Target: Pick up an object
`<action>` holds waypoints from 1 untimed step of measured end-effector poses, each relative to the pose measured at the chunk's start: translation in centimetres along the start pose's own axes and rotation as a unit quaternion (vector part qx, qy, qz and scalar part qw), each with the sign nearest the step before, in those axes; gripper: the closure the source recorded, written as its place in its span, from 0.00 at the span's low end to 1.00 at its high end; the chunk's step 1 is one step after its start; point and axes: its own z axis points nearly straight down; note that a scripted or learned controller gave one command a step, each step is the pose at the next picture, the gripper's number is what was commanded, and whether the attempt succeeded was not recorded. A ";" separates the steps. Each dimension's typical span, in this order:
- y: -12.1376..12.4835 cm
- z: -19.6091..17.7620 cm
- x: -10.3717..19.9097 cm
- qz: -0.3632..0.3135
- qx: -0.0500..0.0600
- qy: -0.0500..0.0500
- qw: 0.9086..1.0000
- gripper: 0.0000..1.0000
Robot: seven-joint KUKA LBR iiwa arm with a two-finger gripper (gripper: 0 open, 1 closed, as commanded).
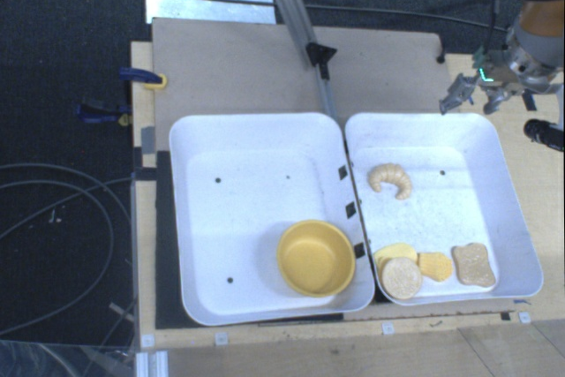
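Observation:
The right bin (pixel 503 181) holds a pale croissant (pixel 391 179) near its middle. Along its front lie a round beige biscuit (pixel 402 278), a yellow piece (pixel 395 253), a small orange piece (pixel 434 266) and a slice of toast (pixel 474 265). A yellow bowl (pixel 316 256) sits upright at the front right of the left bin (pixel 203 190). My gripper (pixel 472 95) hovers over the back rim of the right bin, far right. Its fingers are spread open with nothing between them. It is well behind the croissant and to its right.
A slanted metal pole (pixel 291 0) crosses the back of the bench and ends near the gap between the bins. Blue and yellow clamps (pixel 141 79) grip the bench's left edge. Cables lie on the dark floor to the left.

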 end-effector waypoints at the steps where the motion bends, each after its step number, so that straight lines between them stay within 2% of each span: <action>1: 0.0 -0.1 0.0 0.000 -0.001 0.000 1.000 0.00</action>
